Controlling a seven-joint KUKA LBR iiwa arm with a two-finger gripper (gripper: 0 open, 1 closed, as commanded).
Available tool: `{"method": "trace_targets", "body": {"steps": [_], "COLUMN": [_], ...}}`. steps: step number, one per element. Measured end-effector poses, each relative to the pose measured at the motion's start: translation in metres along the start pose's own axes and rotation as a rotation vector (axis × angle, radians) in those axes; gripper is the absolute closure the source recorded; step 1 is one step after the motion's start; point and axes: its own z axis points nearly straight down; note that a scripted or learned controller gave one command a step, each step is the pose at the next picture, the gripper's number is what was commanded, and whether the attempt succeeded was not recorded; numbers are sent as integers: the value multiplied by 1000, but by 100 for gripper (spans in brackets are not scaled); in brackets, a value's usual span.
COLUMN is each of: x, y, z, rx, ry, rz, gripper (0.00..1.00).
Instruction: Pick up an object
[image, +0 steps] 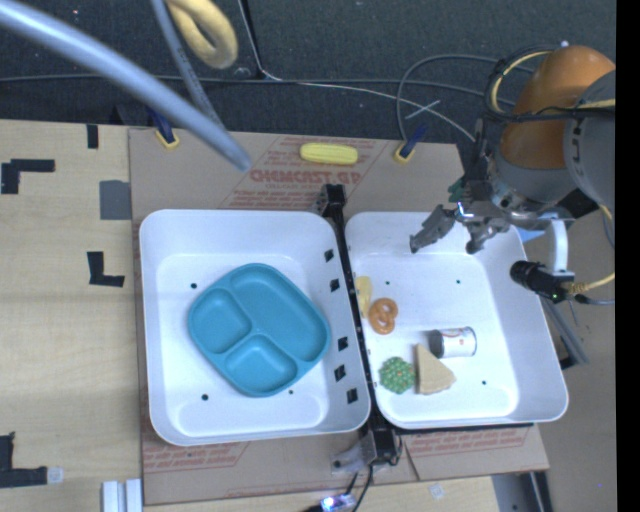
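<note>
**Gripper poised above the right bin, nothing grasped**

The gripper (452, 235) hangs over the far edge of the right bin (500, 400), its two fingers spread apart with nothing between them. All candidate objects lie in that same bin, on the near side of the gripper and toward the divider between the bins. The pretzel (383, 315) is the closest of them. Beyond it toward the near rim sit the white can (456, 343), lying on its side with its long axis running across the bin, the tan wedge (435, 375) touching it, and the green ball (397, 375) just beside the wedge. A small yellow piece (364, 291) lies against the divider; its identity cannot be made out. The left bin (160, 400) holds a blue tray (258, 328), well apart from the gripper. The arm's wrist hides part of the right bin's far corner.
</note>
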Motion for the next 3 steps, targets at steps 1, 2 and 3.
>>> {"method": "trace_targets", "body": {"steps": [1,2,3], "x": [-8,2,2], "y": [-3,-7,-6], "z": [61,120,106], "rx": [2,2,-3], "ry": [0,1,1], "rz": [0,-1,-2], "gripper": [0,0,100]}}
